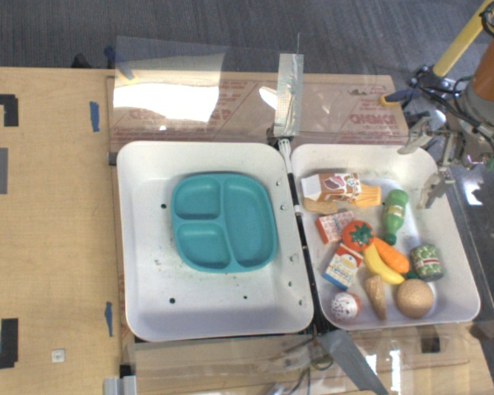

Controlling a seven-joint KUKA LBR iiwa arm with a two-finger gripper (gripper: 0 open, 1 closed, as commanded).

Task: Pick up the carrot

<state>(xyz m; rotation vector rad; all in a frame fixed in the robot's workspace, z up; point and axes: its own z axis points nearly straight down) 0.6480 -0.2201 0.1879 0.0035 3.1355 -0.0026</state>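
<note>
The carrot [393, 256], a short orange piece, lies in the right bin [461, 245] among other toy food. It rests against a yellow banana [377, 265] on its left and sits just below a green bottle [394, 208]. My gripper [424, 167] hovers over the bin's far right corner, up and to the right of the carrot and well apart from it. Its fingers stand open with nothing between them.
Around the carrot are a red tomato [356, 234], a green-and-red can [426, 262], a brown round potato [414, 297], a white ball [344, 305] and several small food boxes [337, 189]. The left bin [140, 245] holds a teal divided plate [225, 220].
</note>
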